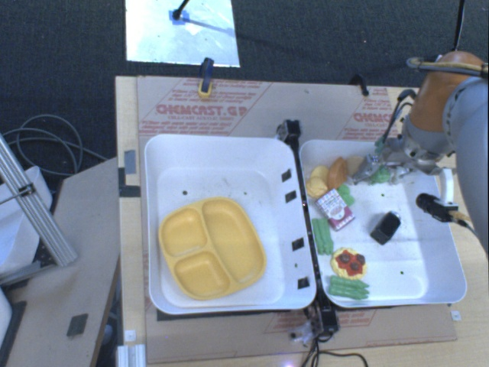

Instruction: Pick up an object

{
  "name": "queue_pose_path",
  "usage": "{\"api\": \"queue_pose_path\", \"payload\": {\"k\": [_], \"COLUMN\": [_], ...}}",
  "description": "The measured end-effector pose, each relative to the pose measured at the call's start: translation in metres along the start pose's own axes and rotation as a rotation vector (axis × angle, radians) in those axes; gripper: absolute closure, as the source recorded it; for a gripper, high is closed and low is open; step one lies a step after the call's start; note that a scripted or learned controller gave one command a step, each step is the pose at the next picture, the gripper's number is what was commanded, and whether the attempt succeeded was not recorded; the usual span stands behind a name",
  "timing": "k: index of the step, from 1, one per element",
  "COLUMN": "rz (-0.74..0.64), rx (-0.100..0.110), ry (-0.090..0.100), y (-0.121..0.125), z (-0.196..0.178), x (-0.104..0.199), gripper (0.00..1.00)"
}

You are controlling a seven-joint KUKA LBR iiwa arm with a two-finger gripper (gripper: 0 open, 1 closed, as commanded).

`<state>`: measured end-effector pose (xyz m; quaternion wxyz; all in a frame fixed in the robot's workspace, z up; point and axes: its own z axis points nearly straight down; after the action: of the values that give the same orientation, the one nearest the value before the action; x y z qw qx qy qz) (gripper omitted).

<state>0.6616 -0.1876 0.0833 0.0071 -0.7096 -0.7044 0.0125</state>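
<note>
My gripper point(384, 165) hangs low over the back of the right bin point(443, 270), reaching in from the right. Directly under it lies a green toy piece point(379, 177); whether it is gripped I cannot make out. To its left sit a brown bread roll point(338, 171) and a yellow toy food point(318, 180). A pink carton point(334, 208) lies below them, with a green strip point(323, 236) beside it. A black block point(385, 227) rests mid-bin. A small pizza point(348, 262) and green bean pods point(348, 287) lie near the front.
The left bin point(176, 159) holds a yellow divided plate point(211, 247). A black divider with clips point(299, 205) runs between the bins. A yellow clamp point(205, 82) sits at the bench's back edge. Cables lie on the floor at left.
</note>
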Motion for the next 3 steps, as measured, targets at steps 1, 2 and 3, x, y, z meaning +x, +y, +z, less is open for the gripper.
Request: {"api": "queue_pose_path", "payload": {"k": [1,2,3], "rz": [-0.004,-0.005,-0.014], "rx": [-0.022,-0.024,-0.04], "ry": [0.008,0.008,0.004], "y": [-0.085,-0.15,-0.039], "z": [0.002,0.004,-0.002], "x": [-0.006,-0.008,-0.018], "gripper": [0.0,0.0,0.0]}}
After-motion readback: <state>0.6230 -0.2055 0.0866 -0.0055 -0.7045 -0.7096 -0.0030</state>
